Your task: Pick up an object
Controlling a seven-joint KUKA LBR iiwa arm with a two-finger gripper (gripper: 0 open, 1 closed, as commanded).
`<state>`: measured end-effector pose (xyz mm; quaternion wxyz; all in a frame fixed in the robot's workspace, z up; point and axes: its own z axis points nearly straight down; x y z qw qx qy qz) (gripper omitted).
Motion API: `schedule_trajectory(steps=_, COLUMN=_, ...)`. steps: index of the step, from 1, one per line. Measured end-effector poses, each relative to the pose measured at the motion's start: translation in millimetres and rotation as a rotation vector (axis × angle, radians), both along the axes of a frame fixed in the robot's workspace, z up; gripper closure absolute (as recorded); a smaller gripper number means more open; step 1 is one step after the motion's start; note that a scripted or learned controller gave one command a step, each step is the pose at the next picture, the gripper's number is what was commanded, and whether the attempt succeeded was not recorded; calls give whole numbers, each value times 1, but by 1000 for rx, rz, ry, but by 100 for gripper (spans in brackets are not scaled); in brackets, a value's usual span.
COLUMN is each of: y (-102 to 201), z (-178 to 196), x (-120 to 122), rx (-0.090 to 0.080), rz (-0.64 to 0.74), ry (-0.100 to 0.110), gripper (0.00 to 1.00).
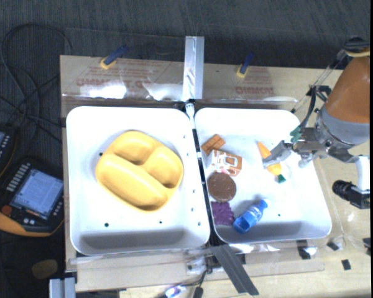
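My gripper (278,156) hangs inside the right bin (311,219) near its right wall, over a yellow piece (278,170); whether my jaws are clenched, I cannot tell; bare floor lies toward the blue bottle (249,216).

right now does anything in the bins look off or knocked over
Nothing looks spilled or broken. The blue bottle lies on its side near the right bin's front edge. The small items bunch along that bin's left wall, and a large yellow object takes up much of the left bin.
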<state>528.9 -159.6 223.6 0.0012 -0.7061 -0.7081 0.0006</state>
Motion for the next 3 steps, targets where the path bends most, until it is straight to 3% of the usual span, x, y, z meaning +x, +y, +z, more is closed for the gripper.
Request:
schedule_trajectory(steps=1, y=-8, z=33, x=36, rx=-3, rz=178, ry=-2, gripper=0)
schedule_trajectory(steps=2, y=-10, z=-116, x=101, rx=-2, rz=29, ry=1, gripper=0)
schedule_trajectory(steps=3, y=-42, z=-135, x=100, rx=-2, rz=109, ry=-7, gripper=0)
